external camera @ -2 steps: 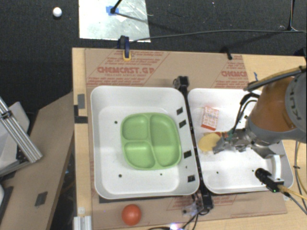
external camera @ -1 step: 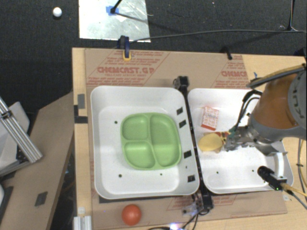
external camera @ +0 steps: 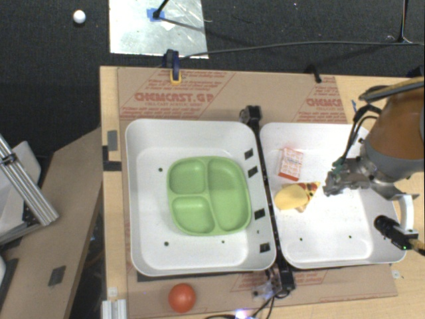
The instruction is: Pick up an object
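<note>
The gripper (external camera: 330,186) hovered in the right bin (external camera: 332,248) just right of the yellow toy (external camera: 291,197), whose small, rounded body looked light, soft and apt to slip, best pinched across its middle; the finger state could not be told.

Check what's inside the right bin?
The right bin holds a small red-and-white packet and a yellow object with a small red bit at its right. The gripper reaches in beside them; the arm covers the bin's right side.
</note>
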Available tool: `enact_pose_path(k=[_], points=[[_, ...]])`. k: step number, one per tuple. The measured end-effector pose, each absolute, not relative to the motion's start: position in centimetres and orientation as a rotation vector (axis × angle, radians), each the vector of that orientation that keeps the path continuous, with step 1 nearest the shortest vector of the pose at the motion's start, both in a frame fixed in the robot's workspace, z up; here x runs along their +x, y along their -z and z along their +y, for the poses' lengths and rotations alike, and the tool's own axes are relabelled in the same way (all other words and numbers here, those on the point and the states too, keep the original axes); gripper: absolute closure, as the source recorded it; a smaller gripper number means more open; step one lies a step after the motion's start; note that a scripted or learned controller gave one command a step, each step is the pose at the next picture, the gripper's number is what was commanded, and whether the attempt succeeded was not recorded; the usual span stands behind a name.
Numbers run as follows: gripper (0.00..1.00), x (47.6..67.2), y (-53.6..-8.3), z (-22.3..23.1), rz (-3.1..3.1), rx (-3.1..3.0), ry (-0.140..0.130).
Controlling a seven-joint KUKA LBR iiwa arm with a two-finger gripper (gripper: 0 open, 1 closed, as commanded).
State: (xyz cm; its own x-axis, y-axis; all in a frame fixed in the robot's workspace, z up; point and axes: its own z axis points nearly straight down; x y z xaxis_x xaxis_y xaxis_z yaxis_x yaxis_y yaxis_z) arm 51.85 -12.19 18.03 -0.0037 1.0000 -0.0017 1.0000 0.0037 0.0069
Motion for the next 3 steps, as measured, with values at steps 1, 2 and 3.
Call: enact_pose_path(k=[1,2,3], points=[[1.0,52.2,-24.3,-12.8,2.221,2.212,-0.007],[1.0,52.3,-29.7,-12.9,2.222,2.211,-0.007],[1.0,54.2,-28.3,-8.3,2.231,2.211,-0.003]])
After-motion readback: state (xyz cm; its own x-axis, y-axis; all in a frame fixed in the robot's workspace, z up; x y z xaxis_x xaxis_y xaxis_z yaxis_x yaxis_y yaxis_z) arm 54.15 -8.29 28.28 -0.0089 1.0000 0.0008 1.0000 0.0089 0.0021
